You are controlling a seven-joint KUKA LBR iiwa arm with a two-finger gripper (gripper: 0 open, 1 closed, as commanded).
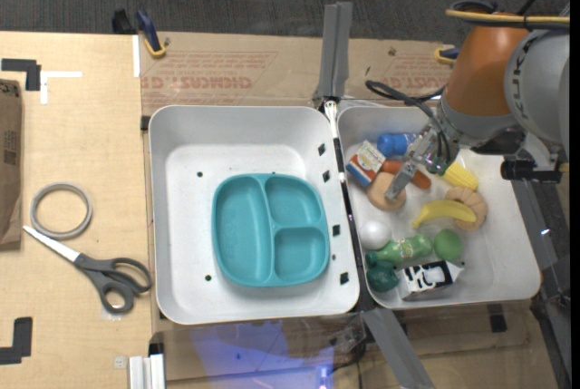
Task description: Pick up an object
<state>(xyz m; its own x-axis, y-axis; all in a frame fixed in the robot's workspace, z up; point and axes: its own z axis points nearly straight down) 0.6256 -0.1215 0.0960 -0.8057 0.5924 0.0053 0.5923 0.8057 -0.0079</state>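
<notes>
My gripper (400,185) hangs low in the right bin (507,283), reaching in from the upper right under the orange band of the arm (485,70). Its tip is over a tan round piece (387,199) and next to an orange item (416,178). Close by lie a white and red box (365,162), a blue object (391,143), a yellow block (459,176) and a banana (444,212). Further forward are a white ball (373,233), a green toy (412,247) and a black and white box (428,277). Nothing is visibly held.
The left bin (172,197) holds a teal divided plate (270,228). On the wooden bench to the left lie scissors (101,270) and a tape roll (61,209). A blue clamp (149,32) sits at the cardboard's far corner.
</notes>
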